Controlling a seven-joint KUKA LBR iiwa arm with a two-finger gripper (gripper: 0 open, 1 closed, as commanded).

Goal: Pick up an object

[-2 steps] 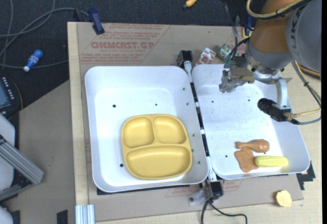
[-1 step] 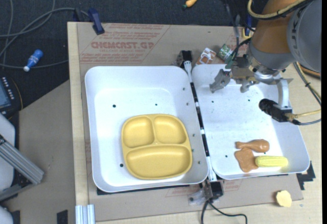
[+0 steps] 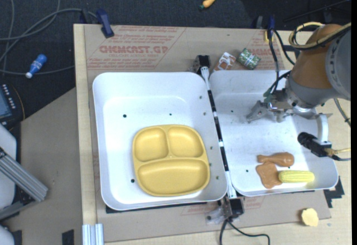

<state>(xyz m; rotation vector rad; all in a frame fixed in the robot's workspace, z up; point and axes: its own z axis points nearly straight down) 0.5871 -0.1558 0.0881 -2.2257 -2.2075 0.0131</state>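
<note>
Gripper sits in the right bin, upper half, fingers pointing toward 9 o'clock. Can't tell how far they're spread; nothing visible between them, white bin floor around the tips. Arm comes in from 3 o'clock, grey w/ orange band above the wrist.

From the gripper at approx 5 o'clock, well apart, near the bin's bottom edge: a toy chicken drumstick, a tan flat piece just below it, and a yellow corn cob touching that piece on its 3 o'clock side.

Left bin at 9 o'clock holds a yellow divided plate, 3 compartments, lying flat in the lower middle.

Outside the bins: small green can and a red-white pack at 12 o'clock of the right bin, on the bench. Yellow chunk at 5 o'clock off the bin corner. Blue bottle and orange bit on the floor.
</note>
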